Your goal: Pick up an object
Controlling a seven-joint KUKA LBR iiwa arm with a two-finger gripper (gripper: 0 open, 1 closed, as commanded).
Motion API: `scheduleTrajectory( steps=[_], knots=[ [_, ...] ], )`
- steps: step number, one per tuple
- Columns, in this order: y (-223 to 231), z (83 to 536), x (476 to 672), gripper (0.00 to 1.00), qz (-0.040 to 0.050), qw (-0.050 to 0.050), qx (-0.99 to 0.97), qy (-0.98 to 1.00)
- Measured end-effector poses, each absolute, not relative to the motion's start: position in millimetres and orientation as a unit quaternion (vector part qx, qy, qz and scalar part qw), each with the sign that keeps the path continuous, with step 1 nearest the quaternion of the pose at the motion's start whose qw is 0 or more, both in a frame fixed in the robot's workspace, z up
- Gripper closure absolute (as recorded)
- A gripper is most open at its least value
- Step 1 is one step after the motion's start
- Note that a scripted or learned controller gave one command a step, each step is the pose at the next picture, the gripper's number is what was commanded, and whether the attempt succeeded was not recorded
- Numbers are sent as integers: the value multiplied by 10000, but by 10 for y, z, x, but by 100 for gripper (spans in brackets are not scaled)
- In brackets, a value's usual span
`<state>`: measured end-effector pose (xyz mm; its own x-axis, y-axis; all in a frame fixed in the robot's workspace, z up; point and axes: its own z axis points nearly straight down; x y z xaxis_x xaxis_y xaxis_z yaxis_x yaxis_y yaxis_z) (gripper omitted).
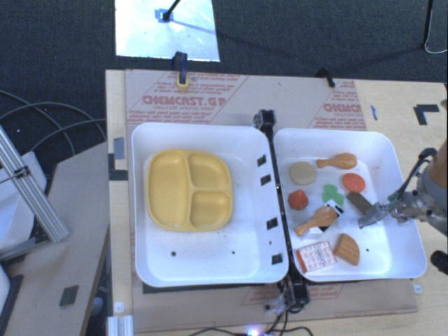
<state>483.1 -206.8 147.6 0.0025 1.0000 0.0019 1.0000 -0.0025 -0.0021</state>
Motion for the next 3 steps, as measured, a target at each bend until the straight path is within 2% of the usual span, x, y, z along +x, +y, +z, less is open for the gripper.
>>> scheduleTrajectory(
  steps=[1, 2, 3],
  knots=[
    [-1376, 1171, 5574, 0, -36, -31, -7033, -7109],
    [-942, 1358, 4840, 0, 0, 21, -7061, -7081],
    [-852, 1341, 4872, 0, -8, 1, -7056, -7086]
  ],
)
